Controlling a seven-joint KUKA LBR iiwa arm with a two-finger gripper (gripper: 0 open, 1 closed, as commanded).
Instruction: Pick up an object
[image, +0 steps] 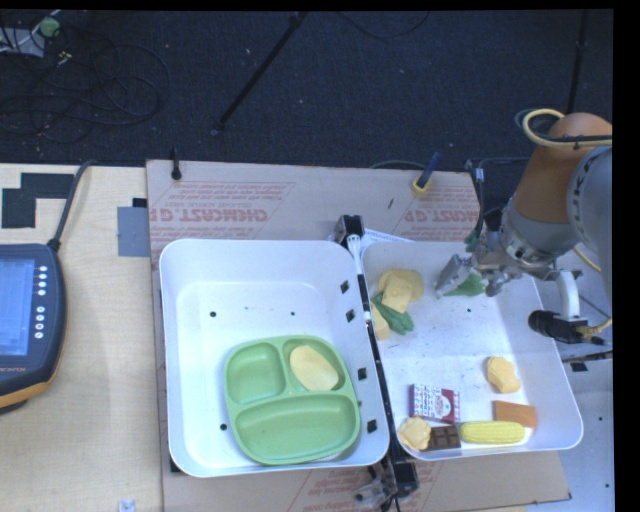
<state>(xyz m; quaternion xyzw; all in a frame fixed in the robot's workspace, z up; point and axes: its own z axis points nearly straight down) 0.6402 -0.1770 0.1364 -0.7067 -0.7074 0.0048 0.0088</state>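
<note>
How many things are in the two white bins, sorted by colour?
Yellow: 5, one on the green tray, a lump by the divider, one at right, one at the front, corn cob.
Green: 3, divided tray, leafy piece, bit at the gripper.
Orange: 1, block.
Red and white: 1, box.
Brown: 1, small bar.
Total: 11

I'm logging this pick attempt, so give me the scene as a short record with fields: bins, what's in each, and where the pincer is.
left bin: green tray with a yellow piece in its upper right compartment
right bin: yellow and green pile at upper left, yellow lump, red box, corn, orange block, brown bar, yellow piece at the near edge
pincer: over the right bin's upper part, something green at its tips
grasp: cannot tell
arm: reaching in from the right
</note>
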